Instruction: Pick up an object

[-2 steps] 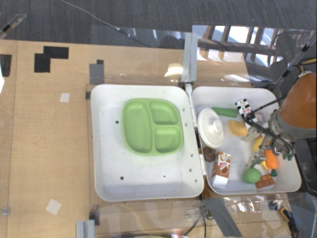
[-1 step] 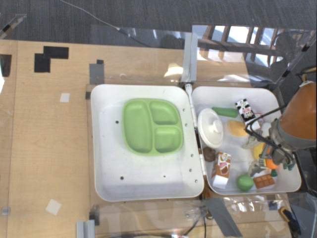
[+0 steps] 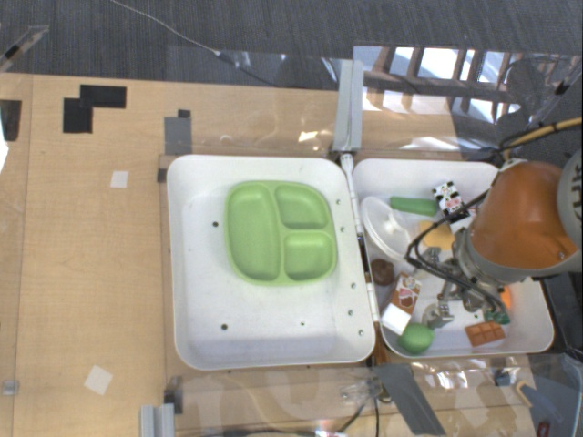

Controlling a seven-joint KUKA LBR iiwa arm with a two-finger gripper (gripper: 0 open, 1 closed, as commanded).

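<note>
- Small mixed objects are lying in the right-hand shallow white bin: a round green ball near its front edge, a brown block beside that ball, and a white bowl farther back.
- Metal end effector is hanging low just behind the ball; I cannot tell its opening or any hold.
- Green divided plastic tray is sitting in the left-hand white bin.

A green divided plate lies in the left white bin on the wooden worktop, black tape marks far left
</note>
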